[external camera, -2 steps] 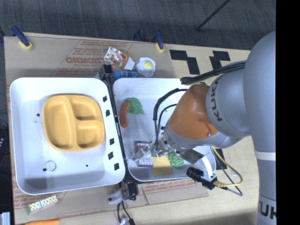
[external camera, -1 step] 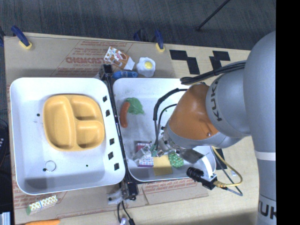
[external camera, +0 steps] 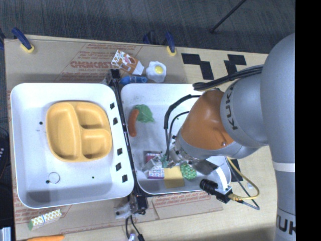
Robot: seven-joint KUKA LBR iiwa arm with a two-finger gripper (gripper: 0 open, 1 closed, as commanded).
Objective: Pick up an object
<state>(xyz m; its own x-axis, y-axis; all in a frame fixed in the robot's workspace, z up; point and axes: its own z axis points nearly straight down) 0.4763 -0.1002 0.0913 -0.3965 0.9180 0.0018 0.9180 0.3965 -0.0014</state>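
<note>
The right bin (external camera: 150, 92) holds an orange carrot-like stick (external camera: 133, 122) beside a green leafy piece (external camera: 144, 113) near its far left. At its near side lie a dark red packet (external camera: 150, 158), a small pink-and-white pack (external camera: 156, 173), a yellow block (external camera: 174, 176) and a green dotted piece (external camera: 188, 171). My gripper (external camera: 169, 159) reaches down among these near-side items, just above the yellow block and next to the packets. The orange wrist band (external camera: 205, 122) covers much of the bin's right half.
The left bin (external camera: 25, 149) holds a yellow divided tray (external camera: 77, 129). Behind the bins on the bench sit a small printed carton (external camera: 123, 60), a blue item (external camera: 133, 79) and a white-and-yellow egg-like piece (external camera: 156, 71). A wrapped packet (external camera: 45, 218) lies at the front left.
</note>
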